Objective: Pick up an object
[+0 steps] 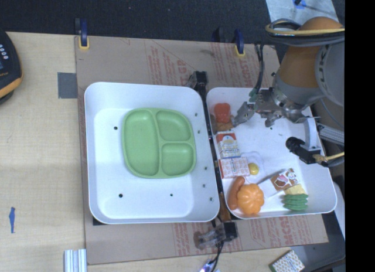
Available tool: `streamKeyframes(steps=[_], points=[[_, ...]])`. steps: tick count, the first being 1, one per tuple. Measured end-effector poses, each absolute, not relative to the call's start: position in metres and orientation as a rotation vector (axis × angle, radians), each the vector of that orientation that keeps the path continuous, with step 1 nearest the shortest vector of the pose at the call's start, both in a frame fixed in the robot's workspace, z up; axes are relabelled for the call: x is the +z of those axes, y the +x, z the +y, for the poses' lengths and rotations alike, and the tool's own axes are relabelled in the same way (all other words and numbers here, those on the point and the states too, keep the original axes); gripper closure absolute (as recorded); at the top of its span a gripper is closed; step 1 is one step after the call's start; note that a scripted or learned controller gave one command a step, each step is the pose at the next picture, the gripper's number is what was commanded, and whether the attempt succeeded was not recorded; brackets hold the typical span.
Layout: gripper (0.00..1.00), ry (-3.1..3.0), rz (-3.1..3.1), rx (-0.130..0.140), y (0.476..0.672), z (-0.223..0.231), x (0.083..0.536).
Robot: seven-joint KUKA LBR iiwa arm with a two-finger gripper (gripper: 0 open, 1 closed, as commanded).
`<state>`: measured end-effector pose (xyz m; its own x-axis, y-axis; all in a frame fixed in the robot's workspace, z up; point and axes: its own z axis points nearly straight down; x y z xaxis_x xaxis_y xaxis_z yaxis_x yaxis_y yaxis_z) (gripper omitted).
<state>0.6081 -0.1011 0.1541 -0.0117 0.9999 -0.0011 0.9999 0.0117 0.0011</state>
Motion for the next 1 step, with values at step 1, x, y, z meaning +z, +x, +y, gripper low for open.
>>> streamKeyframes(steps=[1], points=[[0.00,2.215,2.232,-0.006,0.6272,-0.0978,0.0901]])
